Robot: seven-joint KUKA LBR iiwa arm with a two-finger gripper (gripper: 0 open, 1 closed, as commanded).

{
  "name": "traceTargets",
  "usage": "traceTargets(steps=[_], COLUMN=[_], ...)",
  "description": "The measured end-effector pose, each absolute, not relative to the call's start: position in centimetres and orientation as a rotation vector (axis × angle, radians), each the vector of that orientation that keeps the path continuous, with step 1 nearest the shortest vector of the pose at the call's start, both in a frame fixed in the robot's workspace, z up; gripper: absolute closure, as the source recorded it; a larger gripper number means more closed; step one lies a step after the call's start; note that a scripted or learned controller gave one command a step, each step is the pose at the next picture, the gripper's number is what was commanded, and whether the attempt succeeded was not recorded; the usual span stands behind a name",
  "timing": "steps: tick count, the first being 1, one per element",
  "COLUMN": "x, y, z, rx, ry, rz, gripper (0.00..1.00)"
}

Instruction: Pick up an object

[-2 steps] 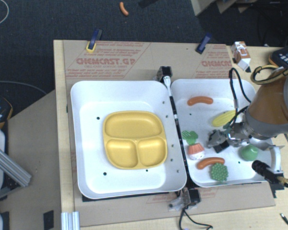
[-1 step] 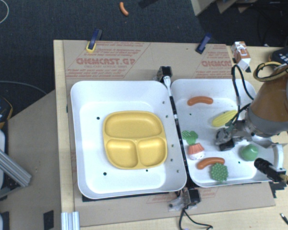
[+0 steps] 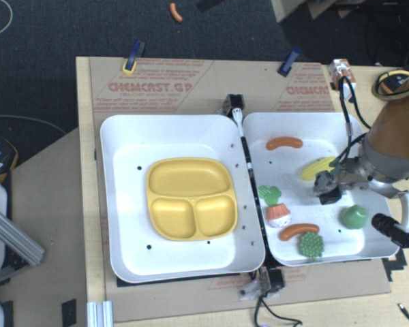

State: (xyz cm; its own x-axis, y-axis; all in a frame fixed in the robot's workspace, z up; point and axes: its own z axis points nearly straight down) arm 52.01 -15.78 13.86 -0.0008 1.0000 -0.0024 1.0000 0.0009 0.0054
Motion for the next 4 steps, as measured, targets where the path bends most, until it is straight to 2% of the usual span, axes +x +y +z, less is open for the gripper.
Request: traceTargets(steps=[1,2,3,4], x=[52.4,52.5,51.0,50.8], y=[-15.7,-15.7,-10.4,-8.9], z=[20.3,22.7,21.5,21.5], rx=[2.215,2.216,2.22,2.221], ry=[2.218,2.219,2.23,2.226], rz=[0.006,0.003,0.0,0.0], gripper=[1.0,1.0,1.0,1.0])
